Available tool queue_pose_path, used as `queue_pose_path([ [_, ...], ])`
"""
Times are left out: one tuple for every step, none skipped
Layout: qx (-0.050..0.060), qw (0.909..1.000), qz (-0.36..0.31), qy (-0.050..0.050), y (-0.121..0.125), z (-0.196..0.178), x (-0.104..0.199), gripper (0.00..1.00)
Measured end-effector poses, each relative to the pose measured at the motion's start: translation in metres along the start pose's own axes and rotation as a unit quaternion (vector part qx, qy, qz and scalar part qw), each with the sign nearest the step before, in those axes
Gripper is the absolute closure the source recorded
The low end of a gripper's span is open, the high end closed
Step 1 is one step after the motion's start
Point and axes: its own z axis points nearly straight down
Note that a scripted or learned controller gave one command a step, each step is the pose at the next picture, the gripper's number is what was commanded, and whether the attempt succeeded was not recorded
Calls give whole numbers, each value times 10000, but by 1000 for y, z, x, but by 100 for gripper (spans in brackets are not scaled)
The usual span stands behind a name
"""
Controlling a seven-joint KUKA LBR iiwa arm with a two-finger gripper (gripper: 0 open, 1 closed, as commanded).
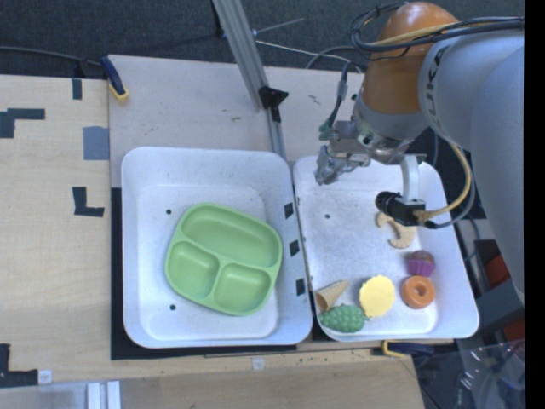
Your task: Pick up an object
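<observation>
Toys (376, 296) cluster (near edge) — right bin (341, 228).

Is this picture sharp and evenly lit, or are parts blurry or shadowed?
Camera view: soft, even light with faint shadows; the green tray and yellow toy look fairly crisp; the big grey arm, nearest the lens, looks soft; the gripper is small and smeared.

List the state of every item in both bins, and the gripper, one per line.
Gripper: over the right bin's far left corner, nothing seen in it.
Green tray: flat in the left bin, compartments bare.
Yellow disc: lying loose.
Orange ring: lying flat.
Green bumpy toy: against the near wall.
Cone: on its side.
</observation>
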Motion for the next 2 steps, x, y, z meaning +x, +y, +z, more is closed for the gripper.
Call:
queue_pose_path([
  [2, 10000, -4, 1, -13, 7, 56, 100],
  [-14, 10000, -8, 3, -14, -9, 109, 100],
])
